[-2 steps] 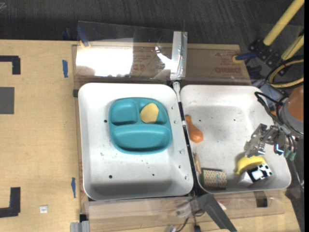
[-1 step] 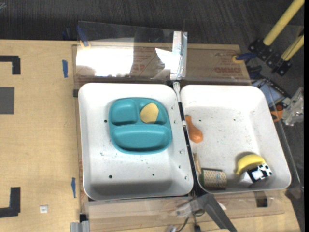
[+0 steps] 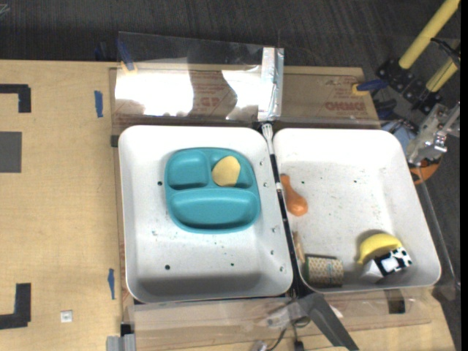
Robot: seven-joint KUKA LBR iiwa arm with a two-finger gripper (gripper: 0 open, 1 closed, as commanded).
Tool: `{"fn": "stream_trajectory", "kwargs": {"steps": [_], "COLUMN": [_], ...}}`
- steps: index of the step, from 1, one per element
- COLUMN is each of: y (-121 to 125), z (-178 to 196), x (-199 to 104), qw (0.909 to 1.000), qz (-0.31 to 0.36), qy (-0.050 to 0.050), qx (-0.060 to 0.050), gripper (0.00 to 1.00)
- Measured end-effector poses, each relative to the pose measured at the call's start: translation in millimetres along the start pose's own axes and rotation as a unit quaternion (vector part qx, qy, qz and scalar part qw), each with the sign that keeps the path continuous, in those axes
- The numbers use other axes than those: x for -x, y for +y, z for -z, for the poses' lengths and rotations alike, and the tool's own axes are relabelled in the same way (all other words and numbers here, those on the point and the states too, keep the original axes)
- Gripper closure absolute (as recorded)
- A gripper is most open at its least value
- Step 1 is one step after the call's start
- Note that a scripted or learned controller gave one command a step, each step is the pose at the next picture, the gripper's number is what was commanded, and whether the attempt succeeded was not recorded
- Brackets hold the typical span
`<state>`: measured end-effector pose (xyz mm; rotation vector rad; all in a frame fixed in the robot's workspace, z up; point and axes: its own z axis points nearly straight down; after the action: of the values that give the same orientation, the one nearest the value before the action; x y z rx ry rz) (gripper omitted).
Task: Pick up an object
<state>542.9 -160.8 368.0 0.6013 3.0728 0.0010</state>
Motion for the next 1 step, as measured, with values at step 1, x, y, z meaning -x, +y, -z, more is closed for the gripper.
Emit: {"fn": "stream_trajectory", "kwargs": {"steps": [1], "y": [-15.0], "z": [23.7], "x": [51.7], "qw": [0.9979], "qz": [0.064], "qy": [0.0], "qx": [0.0], "gripper": [1.0]}}
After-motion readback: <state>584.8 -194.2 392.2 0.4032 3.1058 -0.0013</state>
